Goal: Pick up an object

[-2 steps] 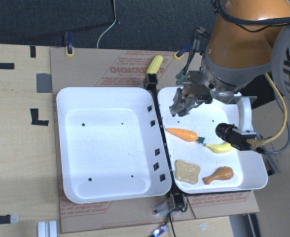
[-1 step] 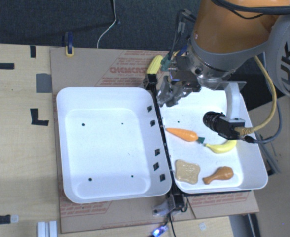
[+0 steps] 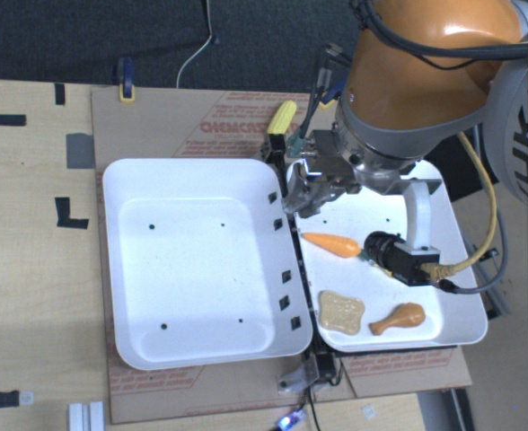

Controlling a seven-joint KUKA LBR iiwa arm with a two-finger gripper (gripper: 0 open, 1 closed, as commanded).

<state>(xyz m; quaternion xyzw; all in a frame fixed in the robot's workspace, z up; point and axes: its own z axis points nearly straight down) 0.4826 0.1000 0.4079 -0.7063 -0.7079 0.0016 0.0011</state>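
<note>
In the right bin [image 3: 457,330] lie an orange carrot [image 3: 330,243], a tan slice of bread [image 3: 340,312] and a brown chicken drumstick [image 3: 400,318]. My gripper [image 3: 305,197] hangs over the bin's left wall near its far end, just above and left of the carrot. Nothing shows between its tips. The bread and drumstick rest near the bin's front edge, well apart from the gripper. The arm's orange band and grey wrist hide the bin's far part.
The left bin [image 3: 192,259] stands beside the right one, sharing a clipped middle wall [image 3: 291,277]. A yellow corn cob [image 3: 282,117] lies on the cardboard behind the bins. Black tape marks dot the bench at left.
</note>
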